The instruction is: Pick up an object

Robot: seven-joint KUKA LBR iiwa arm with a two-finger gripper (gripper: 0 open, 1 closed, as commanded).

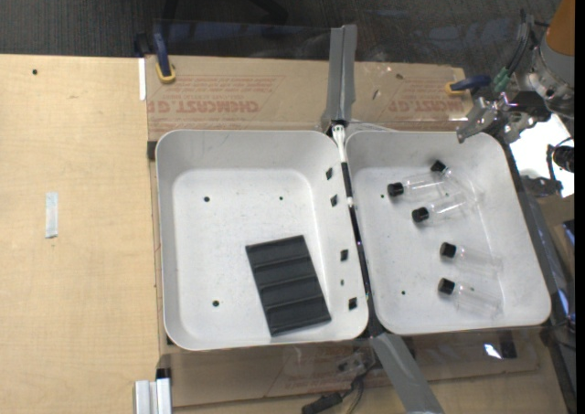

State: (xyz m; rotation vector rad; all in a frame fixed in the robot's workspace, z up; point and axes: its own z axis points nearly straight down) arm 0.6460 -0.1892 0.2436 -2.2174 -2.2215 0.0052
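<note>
Several clear vials with black caps lie in the right bin [521,220]: one [413,186] near its upper middle, another [439,210] just below it, and one [464,292] toward the near right corner. A black ribbed block [287,284] lies flat in the left bin [183,220], near its front wall. My gripper [489,118] hangs at the far right corner of the right bin, above its rim and apart from every vial. It holds nothing that I can see.
A metal divider [342,74] stands upright between the bins at the back. Brown cardboard [238,97] lies behind both bins, with clamps at its corners. A wooden bench top [73,220] stretches to the left.
</note>
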